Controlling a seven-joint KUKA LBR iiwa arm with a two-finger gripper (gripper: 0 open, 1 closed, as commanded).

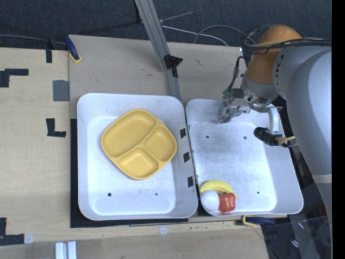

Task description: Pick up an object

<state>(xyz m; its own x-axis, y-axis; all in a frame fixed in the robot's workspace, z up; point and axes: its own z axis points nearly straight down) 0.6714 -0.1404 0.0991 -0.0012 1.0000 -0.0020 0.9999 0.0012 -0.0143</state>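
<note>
Objects you could pick lie well away from your claw (225, 116), which hangs over the far left corner of the right bin (280, 198) with nothing visible in it; whether it is open or closed I cannot tell from this slant. Toward the near edge of that same bin, well apart from the claw and a little to its left, you have a small cluster in the corner: a yellow banana-shaped toy (215, 186) curving over a white ball (210, 201), with a red piece (228, 202) touching the ball's right side. Across the divide, to the claw's left, a yellow divided plate (138, 143) lies flat in the left bin (89, 198), tilted at an angle to the walls. Above the claw you see the orange band (267, 53) of the grey arm (310, 101).
</note>
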